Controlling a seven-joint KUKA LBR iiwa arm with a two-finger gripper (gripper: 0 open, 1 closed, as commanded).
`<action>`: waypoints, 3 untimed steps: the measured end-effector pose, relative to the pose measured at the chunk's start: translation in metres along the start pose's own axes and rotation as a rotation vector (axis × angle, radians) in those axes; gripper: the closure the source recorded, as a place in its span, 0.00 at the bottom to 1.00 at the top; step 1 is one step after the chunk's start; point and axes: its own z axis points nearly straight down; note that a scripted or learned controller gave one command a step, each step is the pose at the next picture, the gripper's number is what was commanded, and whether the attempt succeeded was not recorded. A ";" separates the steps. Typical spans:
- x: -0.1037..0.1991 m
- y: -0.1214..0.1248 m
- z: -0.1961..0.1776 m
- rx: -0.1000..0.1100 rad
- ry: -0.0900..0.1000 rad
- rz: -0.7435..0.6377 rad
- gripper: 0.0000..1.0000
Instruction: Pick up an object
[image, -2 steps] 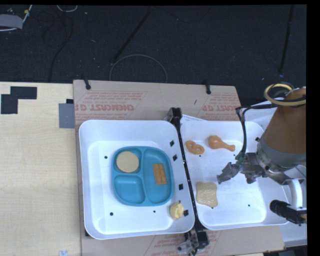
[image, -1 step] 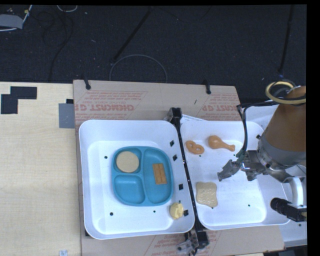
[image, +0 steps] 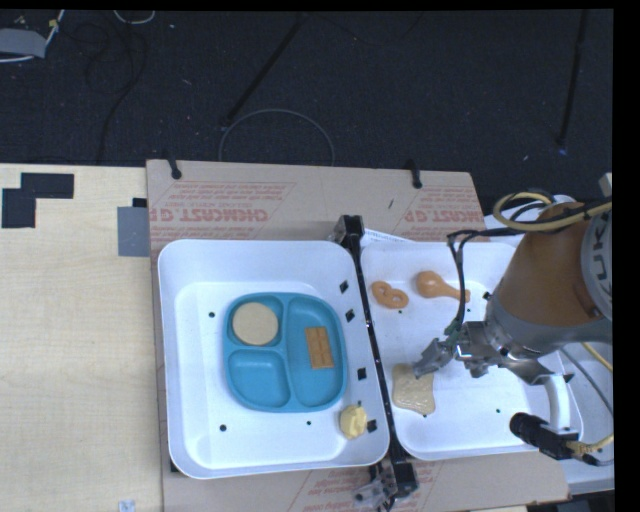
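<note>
My gripper (image: 436, 360) hangs low over the right bin (image: 470, 440), near its left wall. Just below and left of it lies a pale beige, flat piece like a slice of bread (image: 413, 393), close to the gripper's tip; I cannot tell whether they touch. Farther back in the same bin lie an orange pretzel-shaped piece (image: 389, 295) and an orange drumstick-shaped piece (image: 437, 286). The arm's grey and orange wrist hides the right part of this bin.
The left bin (image: 190, 400) holds a blue divided tray (image: 262, 385) with a round tan biscuit (image: 254, 323) and a brown rectangular cracker (image: 319, 347). A small yellow lump (image: 353, 421) sits by that bin's front right corner. A black divider (image: 366, 330) separates the bins.
</note>
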 end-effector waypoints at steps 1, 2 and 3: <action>-0.005 0.005 0.048 -0.002 -0.001 0.001 0.00; -0.005 0.006 0.070 -0.007 0.000 0.002 0.00; -0.005 0.007 0.058 -0.011 0.003 0.008 1.00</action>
